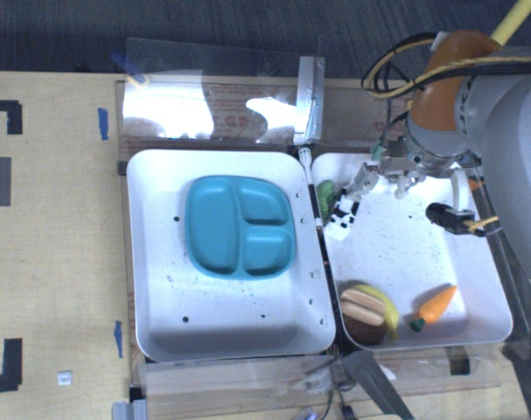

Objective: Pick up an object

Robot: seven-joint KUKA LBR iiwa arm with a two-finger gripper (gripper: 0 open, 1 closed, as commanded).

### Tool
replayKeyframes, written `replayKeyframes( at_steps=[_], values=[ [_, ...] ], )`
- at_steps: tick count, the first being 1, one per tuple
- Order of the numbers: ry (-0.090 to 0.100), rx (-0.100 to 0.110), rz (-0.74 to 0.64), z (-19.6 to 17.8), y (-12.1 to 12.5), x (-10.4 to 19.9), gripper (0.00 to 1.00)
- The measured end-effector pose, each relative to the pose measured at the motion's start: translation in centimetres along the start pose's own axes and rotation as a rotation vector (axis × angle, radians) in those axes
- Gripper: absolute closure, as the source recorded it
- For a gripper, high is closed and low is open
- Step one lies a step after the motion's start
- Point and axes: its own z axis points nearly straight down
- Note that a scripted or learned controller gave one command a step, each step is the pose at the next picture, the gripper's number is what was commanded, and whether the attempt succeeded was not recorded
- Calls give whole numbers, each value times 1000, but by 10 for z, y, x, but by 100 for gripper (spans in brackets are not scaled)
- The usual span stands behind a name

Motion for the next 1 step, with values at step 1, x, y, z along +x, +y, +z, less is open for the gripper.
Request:
replayKeyframes(
  at_steps=[1],
  values=[
    [-3, -27, 90, 23, -82, -28, 0]
  ],
)
